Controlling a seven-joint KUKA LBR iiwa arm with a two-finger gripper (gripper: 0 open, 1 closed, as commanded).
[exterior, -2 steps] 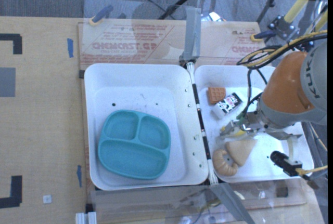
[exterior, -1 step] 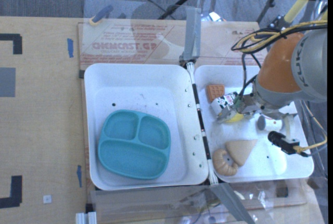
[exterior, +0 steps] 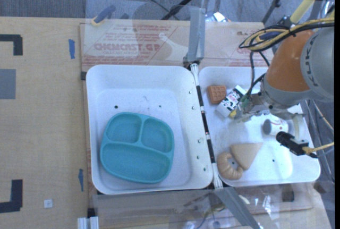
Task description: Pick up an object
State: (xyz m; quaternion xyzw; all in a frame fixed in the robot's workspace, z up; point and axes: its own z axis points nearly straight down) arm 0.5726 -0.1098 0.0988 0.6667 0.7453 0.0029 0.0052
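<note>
The gripper (exterior: 240, 111) is low in the right bin (exterior: 279, 168), near the top middle of it. The grey arm comes in from 3 o'clock. I cannot tell if the gripper is open or closed, because the arm and its wires cover that part. I do not see anything held in it.

The closest thing to pick up is a small black-and-white carton (exterior: 231, 100). It lies just beside the gripper, at about 10 o'clock from it, so close they may be touching. The carton looks tipped over. Its long side seems to run from 8 o'clock up to 2 o'clock.

A little brown waffle (exterior: 216, 93) is next, also at about 10 o'clock, just past the carton. A tan wedge (exterior: 248, 152) lies at 6 o'clock from the gripper, well apart from it. A pale doughnut (exterior: 228, 166) touches the wedge at the wedge's 7 o'clock side.

I think the carton is the best pick. The gripper would need only a small move toward 10 o'clock, and it should close across the carton's short side.

The left bin (exterior: 133, 84) holds a teal plate (exterior: 138, 146) with three parts, far off at 9 o'clock.
</note>
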